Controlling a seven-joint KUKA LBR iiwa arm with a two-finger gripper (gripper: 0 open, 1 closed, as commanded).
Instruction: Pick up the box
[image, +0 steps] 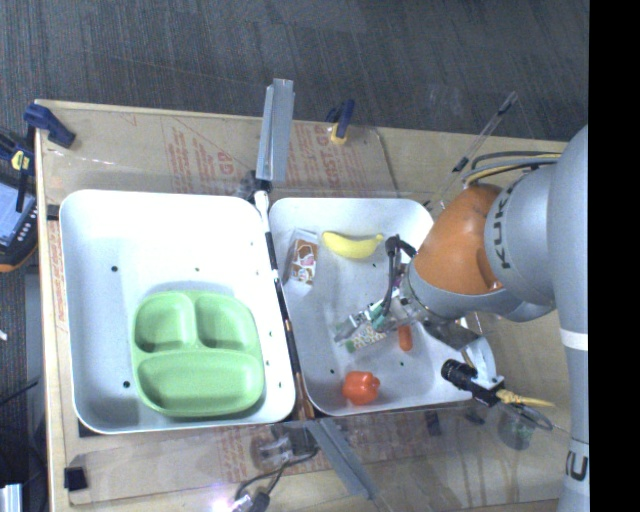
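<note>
The box (304, 259) is a small brown and white carton lying near the left wall of the right bin (330, 400), toward its far side. My gripper (380, 313) hangs low over the middle of that bin, right above a crinkled silver and green packet (360, 332). The gripper is to the right of the box and nearer the front, about a hand's width from it and not touching it. The orange wrist band (460, 250) and grey arm cover the bin's right side.
A yellow banana (352, 243) lies just right of the box. A small orange piece (404, 338) sits beside the gripper, and a red pepper (361, 387) lies near the front wall. The left bin (90, 230) holds a green divided tray (197, 353).
</note>
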